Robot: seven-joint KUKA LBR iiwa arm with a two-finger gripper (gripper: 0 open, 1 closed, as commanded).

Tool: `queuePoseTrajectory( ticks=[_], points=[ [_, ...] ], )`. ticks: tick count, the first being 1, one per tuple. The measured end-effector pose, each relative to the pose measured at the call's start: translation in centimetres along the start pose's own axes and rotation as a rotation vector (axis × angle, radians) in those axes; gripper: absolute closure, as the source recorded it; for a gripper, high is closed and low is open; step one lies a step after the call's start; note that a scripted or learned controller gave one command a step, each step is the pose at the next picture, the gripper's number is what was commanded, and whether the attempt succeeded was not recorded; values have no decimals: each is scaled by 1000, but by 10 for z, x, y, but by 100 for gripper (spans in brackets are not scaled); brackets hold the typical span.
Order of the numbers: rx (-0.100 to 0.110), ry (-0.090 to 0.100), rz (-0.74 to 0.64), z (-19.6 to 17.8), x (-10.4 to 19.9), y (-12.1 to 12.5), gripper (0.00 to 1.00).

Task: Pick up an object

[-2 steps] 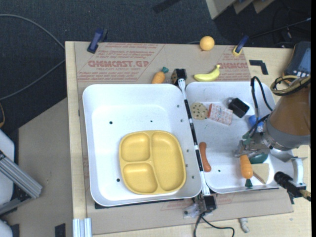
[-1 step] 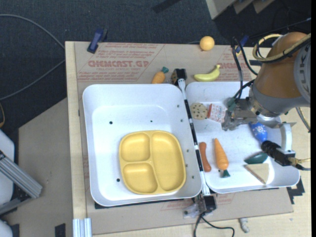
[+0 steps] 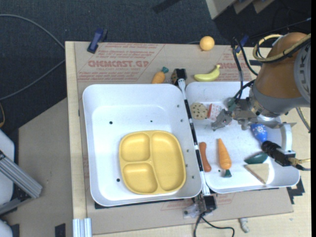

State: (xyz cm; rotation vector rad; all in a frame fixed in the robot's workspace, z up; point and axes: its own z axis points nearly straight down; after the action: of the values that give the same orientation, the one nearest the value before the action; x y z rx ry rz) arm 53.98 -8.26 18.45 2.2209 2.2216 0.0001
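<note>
In the right bin below me lie my candidates: a toy carrot, orange with a green stem end, lengthwise near the middle; a slim red sausage just left of it along the wall; a spotted cookie in the far-left corner; a pale sandwich wedge near the front-right corner.

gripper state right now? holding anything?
Gripper: cannot be told whether open or closed. It sits low over the right bin near the cookie, and nothing is seen held in it.
</note>
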Motion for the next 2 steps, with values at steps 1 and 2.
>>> queuePoseTrajectory(
  ticks=[1,2],
  points=[
    [1,0,1,100,-25,-35,0],
    [-1,0,1,91,-25,-35,100]
  ],
)
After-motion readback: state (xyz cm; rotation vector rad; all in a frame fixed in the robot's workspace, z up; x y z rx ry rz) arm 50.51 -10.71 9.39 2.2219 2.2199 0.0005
